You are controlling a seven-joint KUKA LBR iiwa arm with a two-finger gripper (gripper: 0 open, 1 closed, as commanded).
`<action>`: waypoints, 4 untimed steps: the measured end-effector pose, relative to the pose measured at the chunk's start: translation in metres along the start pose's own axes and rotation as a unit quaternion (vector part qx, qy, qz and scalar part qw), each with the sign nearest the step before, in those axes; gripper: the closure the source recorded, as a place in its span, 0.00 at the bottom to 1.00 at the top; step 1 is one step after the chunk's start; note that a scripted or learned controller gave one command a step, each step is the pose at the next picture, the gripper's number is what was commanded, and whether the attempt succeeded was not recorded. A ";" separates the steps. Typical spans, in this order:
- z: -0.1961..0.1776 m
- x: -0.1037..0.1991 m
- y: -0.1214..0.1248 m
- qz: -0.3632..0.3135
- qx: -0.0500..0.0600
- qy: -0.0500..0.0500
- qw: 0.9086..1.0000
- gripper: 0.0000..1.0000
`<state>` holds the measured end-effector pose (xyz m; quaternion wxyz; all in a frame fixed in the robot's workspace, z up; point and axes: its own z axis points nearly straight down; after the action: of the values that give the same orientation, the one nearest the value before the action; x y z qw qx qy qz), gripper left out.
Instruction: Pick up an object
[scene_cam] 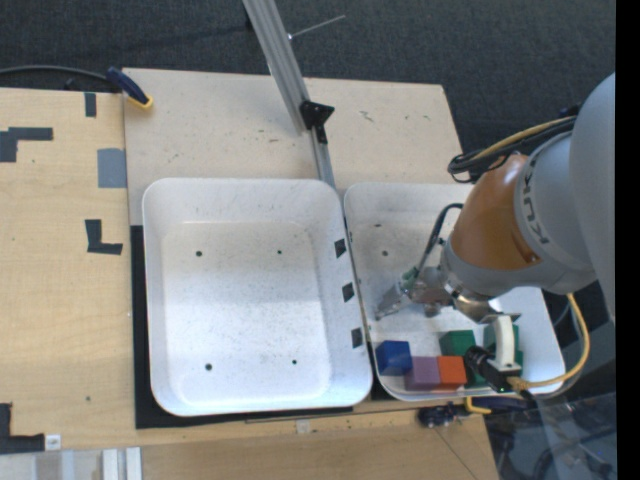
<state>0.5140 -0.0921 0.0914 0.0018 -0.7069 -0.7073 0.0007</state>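
Note:
The right bin [385, 218] holds several small blocks along its near edge: a blue block [394, 356], a purple block [424, 371], an orange block [452, 370] and a green block [458, 342]. My gripper [400, 296] hangs over the middle of the right bin, reaching leftward from the wrist, above and to the left of the blocks. Nothing shows between its fingers. The arm covers the bin's right side.
The left bin [245, 298] lies beside the right one, sharing a raised rim with black clips [347, 291]. A slanted metal rail [285, 63] crosses the bench behind the bins. A blue and yellow tool [130, 86] lies at the far left corner.

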 end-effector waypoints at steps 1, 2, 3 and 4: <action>-0.009 0.001 0.000 -0.001 0.000 0.001 1.000 1.00; -0.054 0.001 0.007 0.000 -0.003 -0.001 1.000 1.00; -0.102 -0.008 0.005 0.000 -0.003 -0.001 1.000 1.00; -0.155 -0.008 0.006 -0.001 -0.004 -0.001 1.000 1.00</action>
<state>0.5204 -0.0999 0.2463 -0.0022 -0.7065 -0.7077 -0.0013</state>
